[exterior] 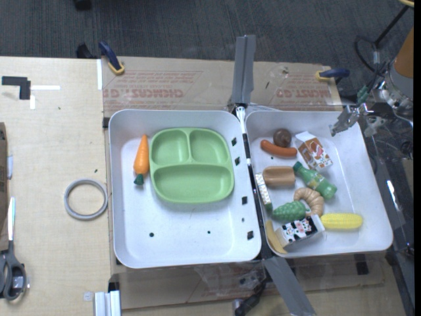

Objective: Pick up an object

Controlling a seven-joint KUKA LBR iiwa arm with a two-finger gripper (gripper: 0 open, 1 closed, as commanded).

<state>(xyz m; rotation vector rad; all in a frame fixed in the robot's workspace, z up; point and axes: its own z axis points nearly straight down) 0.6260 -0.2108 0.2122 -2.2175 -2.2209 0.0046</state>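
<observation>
The right bin (368, 176) holds several toy foods: a brown ball (283, 137), a red sausage (279, 149), a small carton (313, 151), a brown bun (279, 176), a green bottle (314, 180), a croissant (312, 197), a green pickle (289, 210), a yellow corn cob (341, 222) and a cow-patterned box (299, 229). In the left bin (184, 236) lie a green divided plate (192, 165) and a carrot (141, 158). My gripper (345, 121) hangs over the right bin's far right corner, apart from all the objects and with nothing seen in it.
A grey tape ring (85, 199) and scissors (12, 268) lie on the wooden bench to the left. Blue clamps (112, 58) hold cardboard behind the bins. A metal divider (243, 71) stands between the bins. Cables and the arm (395, 91) crowd the right side.
</observation>
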